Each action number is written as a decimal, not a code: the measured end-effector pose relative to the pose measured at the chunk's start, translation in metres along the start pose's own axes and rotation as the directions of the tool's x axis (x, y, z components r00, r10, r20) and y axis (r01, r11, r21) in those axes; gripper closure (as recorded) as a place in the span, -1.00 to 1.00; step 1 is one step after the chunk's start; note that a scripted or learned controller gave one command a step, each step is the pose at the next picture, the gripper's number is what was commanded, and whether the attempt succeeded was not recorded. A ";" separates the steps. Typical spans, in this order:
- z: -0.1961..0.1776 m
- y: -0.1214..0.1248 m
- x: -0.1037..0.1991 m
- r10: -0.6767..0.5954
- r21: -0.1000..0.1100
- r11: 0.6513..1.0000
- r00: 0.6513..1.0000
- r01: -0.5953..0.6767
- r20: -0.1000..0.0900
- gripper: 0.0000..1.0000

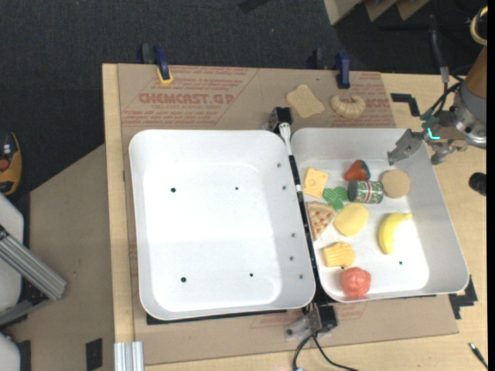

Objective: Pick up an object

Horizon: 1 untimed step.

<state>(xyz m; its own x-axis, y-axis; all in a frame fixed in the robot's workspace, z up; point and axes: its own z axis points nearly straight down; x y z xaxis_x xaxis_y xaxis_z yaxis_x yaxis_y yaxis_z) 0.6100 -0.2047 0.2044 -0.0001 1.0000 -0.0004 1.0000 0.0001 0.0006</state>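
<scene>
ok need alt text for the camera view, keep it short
A robot gripper hovers at the upper right corner of the right white bin, which holds toy food: a cheese wedge, pizza slice, banana, tomato and a small can. The left white bin sits beside it on a cardboard-topped bench.

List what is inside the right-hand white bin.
The right bin holds toy food: a cheese wedge, pizza slice, green can, red piece, tan disc, banana, red ball. Whatever lies beneath them is covered.
</scene>
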 end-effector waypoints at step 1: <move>0.122 0.059 -0.011 -0.003 0.012 1.000 1.000 0.004 -0.022 -1.00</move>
<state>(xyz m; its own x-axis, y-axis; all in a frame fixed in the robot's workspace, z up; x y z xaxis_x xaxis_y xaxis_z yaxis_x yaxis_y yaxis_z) 0.6686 -0.2163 0.0822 -0.0035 0.9998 0.0219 0.9999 0.0038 -0.0116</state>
